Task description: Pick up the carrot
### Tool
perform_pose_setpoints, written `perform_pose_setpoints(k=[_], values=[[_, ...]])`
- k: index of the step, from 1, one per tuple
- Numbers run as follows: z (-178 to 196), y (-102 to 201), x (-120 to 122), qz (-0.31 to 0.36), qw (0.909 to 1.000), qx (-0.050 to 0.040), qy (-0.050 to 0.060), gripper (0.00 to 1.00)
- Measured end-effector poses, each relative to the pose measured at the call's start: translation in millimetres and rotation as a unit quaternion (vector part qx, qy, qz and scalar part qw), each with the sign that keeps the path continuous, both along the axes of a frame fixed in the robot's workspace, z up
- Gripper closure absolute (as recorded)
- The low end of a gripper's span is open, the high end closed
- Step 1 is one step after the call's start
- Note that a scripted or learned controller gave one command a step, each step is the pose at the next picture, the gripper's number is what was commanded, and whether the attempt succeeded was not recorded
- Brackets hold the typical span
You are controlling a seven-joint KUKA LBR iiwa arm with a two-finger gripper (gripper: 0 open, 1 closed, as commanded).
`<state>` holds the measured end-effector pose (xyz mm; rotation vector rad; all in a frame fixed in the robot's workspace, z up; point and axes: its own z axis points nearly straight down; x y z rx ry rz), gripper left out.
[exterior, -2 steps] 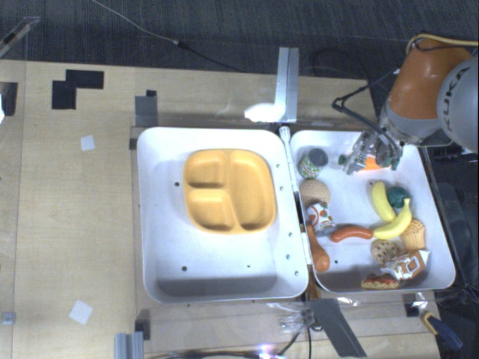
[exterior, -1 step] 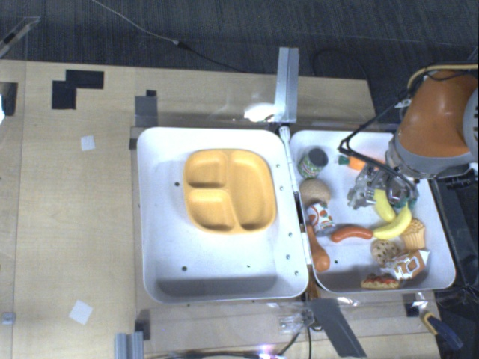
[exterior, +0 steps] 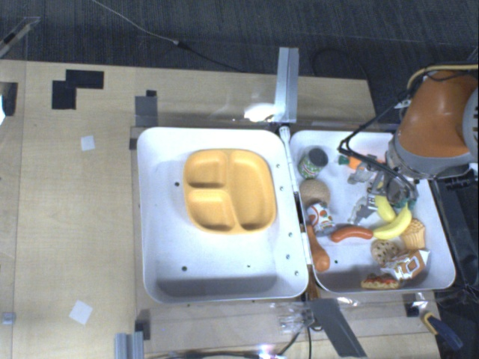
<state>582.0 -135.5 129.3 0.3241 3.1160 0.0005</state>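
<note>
Hovering gripper over right bin, jaw state can't tell. Carrot lies along left wall, touching sausage end. Risk: fingers hit wall or grab sausage/banana instead, too crowded.

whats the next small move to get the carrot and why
Probably shift the gripper left and toward the near wall, because the carrot lies against the right bin's left wall, while the gripper sits mid-bin beside the banana, with the sausage between them.
</note>
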Motion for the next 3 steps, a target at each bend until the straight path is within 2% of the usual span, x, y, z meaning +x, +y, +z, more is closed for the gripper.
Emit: perform_pose_setpoints(k=[1, 2, 3], values=[[-32, -12, 77, -0.03, 0.9996, -0.0001, 0.001, 0.0], [-17, -10, 82, -0.028, 0.9996, -0.0004, -0.006, 1.0], [50, -15, 77, -0.104, 0.9946, 0.0005, -0.004, 1.0]])
